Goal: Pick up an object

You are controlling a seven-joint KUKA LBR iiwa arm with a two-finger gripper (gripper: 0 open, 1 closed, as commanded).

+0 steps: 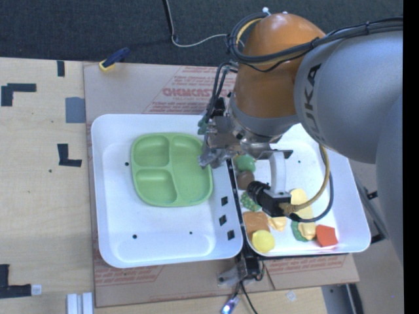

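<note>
My gripper point(216, 154) hangs under the orange wrist, above the divider between the two bins, at the right edge of the green divided plate point(171, 169). Just right of it, in the right bin point(353, 237), lie a small green object point(243, 163) and a brown one point(247, 178); I see nothing clearly held. Lower in that bin are a yellow ball point(263, 241), a tan block point(255, 222), an orange-red block point(327, 235), a green piece point(302, 231) and yellow pieces point(298, 197). The arm hides much of the right bin.
The left bin point(114, 241) holds the green plate in its upper half. A cardboard sheet point(150, 90) lies under both bins. A yellow-and-blue clamp point(114, 58) sits at the cardboard's far left corner. A cable point(171, 25) runs in from the top.
</note>
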